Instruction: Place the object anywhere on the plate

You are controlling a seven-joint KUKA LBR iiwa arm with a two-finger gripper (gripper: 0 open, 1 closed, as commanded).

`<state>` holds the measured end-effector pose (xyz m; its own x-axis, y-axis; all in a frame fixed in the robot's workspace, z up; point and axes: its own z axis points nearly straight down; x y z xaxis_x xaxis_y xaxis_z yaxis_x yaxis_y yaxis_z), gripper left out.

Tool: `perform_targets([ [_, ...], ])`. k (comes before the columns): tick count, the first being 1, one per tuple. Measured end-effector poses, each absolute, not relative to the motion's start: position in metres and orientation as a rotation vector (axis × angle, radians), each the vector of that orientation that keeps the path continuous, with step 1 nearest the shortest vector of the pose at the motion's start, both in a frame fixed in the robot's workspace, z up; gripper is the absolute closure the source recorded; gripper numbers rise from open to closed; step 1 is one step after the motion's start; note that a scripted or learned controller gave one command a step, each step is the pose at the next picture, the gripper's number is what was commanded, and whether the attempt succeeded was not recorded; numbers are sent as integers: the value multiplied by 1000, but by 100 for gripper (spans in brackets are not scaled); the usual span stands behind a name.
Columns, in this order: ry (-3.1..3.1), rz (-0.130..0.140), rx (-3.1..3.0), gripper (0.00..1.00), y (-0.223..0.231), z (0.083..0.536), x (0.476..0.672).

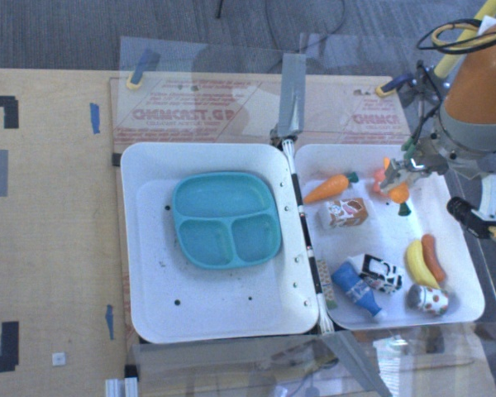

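A teal plate (227, 220) with three compartments lies in the left white bin (149, 304). My gripper (394, 182) hangs over the far right part of the right bin (463, 304), reaching in from the right. A small orange object (398, 193) sits right at the gripper's tip, partly hidden by it; whether it is held or lying on the bin floor I cannot tell. A carrot (326, 188) lies just left of the gripper.
The right bin also holds a brown and white carton (345, 213), a blue bottle (355, 286), a black and white toy (382, 273), a banana (417, 263), a sausage (434, 257) and a spotted ball (431, 300). A ridge between the bins (302, 222) separates them.
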<state>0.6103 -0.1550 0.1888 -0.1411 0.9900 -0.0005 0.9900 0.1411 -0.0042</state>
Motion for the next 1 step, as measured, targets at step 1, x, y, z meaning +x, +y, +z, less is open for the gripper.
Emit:
perform_targets([
  [1, -2549, 1, -1837, 100, -112, 216, 627],
])
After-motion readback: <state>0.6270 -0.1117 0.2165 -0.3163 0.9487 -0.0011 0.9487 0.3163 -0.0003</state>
